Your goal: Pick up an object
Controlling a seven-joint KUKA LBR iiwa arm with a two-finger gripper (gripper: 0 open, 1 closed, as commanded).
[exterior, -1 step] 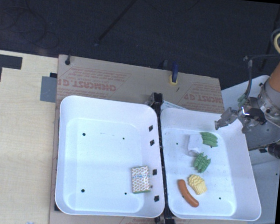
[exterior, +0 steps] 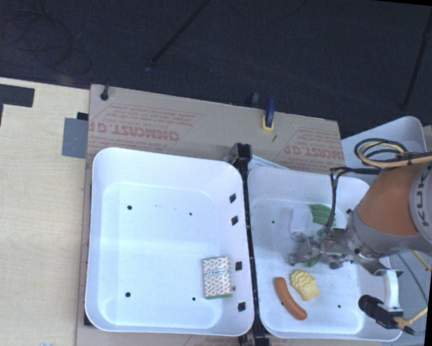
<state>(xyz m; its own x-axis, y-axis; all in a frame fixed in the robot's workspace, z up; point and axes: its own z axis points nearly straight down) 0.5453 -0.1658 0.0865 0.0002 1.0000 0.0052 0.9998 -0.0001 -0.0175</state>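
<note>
Pale wooden tabletop [exterior: 18, 208] with a cardboard sheet [exterior: 174, 129] that carries two white bins, and the grey and orange arm [exterior: 394, 208] reaching into the right bin [exterior: 274, 206].

Taking the sausage [exterior: 289, 298] as the landmark: it lies near the front of the right bin, and a yellow corn-like toy [exterior: 304, 284] sits just beside it, on the side of the arm. Behind the sausage, further into the bin, the tool [exterior: 309, 251] is low over the floor, but I cannot tell how wide it is, because the view is blurred there. A green object [exterior: 320, 213] lies behind the tool. Across the divider from the sausage, a small patterned box [exterior: 217, 276] rests in the left bin [exterior: 158, 201].
</note>
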